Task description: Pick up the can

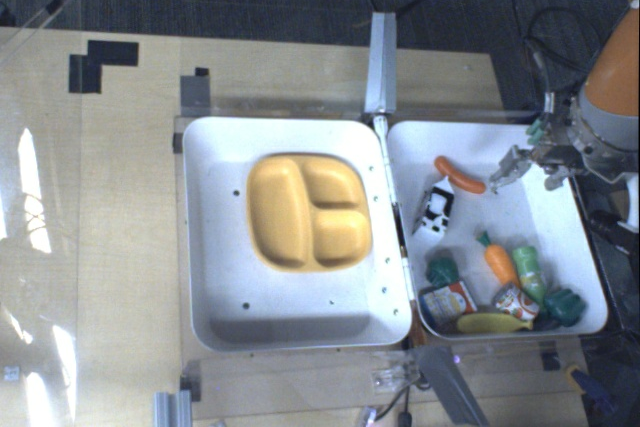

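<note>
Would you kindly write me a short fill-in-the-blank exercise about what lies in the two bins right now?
1. The yellow divided tray lies in the ____ bin.
2. The sausage lies in the ____ bin, near its far wall.
3. The toy cow is coloured black and ____.
4. The hand hangs over the right bin's far ____ corner.

Missing words: left; right; white; right
</note>
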